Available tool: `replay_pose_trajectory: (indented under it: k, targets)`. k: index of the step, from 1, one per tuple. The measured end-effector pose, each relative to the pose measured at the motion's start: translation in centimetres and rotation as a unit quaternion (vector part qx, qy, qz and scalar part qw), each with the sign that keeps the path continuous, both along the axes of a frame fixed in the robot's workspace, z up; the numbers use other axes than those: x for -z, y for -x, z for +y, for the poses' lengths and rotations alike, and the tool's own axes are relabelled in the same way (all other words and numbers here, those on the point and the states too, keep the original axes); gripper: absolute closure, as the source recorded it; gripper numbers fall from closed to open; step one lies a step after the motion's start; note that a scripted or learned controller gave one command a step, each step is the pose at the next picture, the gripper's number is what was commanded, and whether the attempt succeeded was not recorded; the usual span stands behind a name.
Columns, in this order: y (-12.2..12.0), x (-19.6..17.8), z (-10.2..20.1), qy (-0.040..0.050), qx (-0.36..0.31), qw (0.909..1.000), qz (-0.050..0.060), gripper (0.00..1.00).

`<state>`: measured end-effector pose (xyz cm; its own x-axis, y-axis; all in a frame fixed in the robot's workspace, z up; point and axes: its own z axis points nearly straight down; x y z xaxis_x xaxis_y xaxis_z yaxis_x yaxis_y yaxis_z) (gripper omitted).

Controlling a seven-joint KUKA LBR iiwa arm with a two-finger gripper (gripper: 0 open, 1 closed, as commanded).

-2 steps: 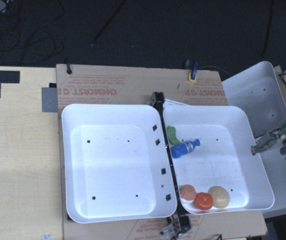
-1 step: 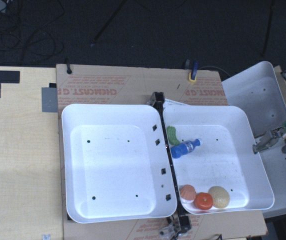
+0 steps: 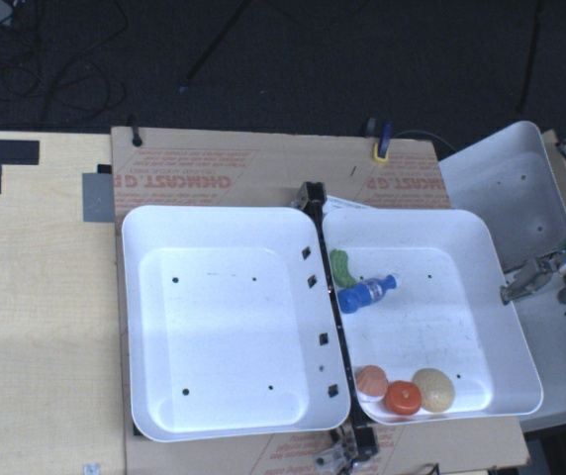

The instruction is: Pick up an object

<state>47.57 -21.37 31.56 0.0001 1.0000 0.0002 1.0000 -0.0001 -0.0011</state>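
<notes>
Though the claw's state is unclear, the blue bottle lies cap-end up-right.

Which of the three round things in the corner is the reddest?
The middle one. It is bright red-orange, sitting between the pale pink ball on its left and the tan ball on its right, at the near edge of the right bin.

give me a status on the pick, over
Arm off to the right of the bins, nothing lifted. Blue bottle and green item by the divider in right bin; three round items at its near edge, red one in the middle. Nothing blocking.
</notes>
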Motion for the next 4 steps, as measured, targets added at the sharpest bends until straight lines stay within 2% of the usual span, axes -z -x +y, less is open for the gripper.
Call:
replay_pose_trajectory:
  k: [1,2,3,4]
  targets:
    - [-3.1,-0.1,0.0,0.0005,-0.001,1.0,0.0,0.0]
    - [-3.0,-1.0,0.0,-0.0002,-0.002,1.0,0.001,1.0]
    - [0.2,6.5,0.1,-0.0019,0.001,1.0,0.005,1.0]
    - [0.3,22.7,1.4,-0.0024,0.0,1.0,0.005,1.0]
